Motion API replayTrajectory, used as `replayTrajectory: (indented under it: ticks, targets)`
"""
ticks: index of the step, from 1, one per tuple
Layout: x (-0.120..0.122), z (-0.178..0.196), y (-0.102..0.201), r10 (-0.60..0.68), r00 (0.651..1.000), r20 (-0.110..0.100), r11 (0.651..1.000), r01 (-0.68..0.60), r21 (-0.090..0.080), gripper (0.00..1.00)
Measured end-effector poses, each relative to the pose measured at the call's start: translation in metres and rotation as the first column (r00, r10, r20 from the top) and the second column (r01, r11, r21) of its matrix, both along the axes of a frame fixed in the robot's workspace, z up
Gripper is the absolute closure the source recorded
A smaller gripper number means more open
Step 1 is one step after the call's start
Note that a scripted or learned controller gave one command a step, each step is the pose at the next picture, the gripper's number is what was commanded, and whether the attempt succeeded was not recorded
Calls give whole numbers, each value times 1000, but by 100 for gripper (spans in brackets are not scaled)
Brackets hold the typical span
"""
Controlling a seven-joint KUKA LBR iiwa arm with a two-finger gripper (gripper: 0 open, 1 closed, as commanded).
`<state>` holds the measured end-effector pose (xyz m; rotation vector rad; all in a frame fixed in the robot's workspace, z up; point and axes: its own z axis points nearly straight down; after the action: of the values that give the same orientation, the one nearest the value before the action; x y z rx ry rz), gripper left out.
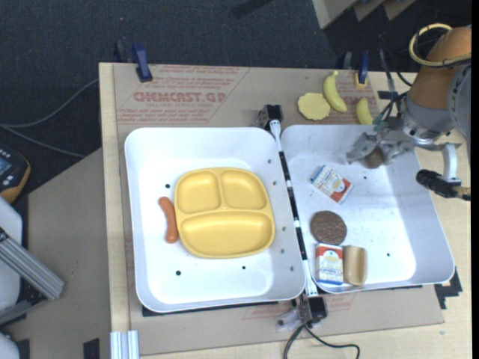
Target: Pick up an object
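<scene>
Two white bins (150,200): yellow tray (223,212), sausage (169,219); perhaps cartons (330,182).

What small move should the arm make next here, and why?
Probably a short move toward the camera's lower left and down, to the small white carton. The tool sits over the upper part of the right bin with nothing visibly held, and the carton is the nearest object, lying apart from the brown patty. This is a judgement; the fingers' state is unclear.

I see glossy smooth plastic on yellow divided plate (223,221), white bins (150,275) smooth plastic, tabletop (179,96) matt cardboard-like sheet.
</scene>
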<state>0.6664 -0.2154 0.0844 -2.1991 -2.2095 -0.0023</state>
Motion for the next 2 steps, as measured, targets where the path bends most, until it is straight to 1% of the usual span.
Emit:
replayTrajectory:
  ticks: [2]
  targets:
    - [0,0,0,0,1000,0,1000,0,0,0]
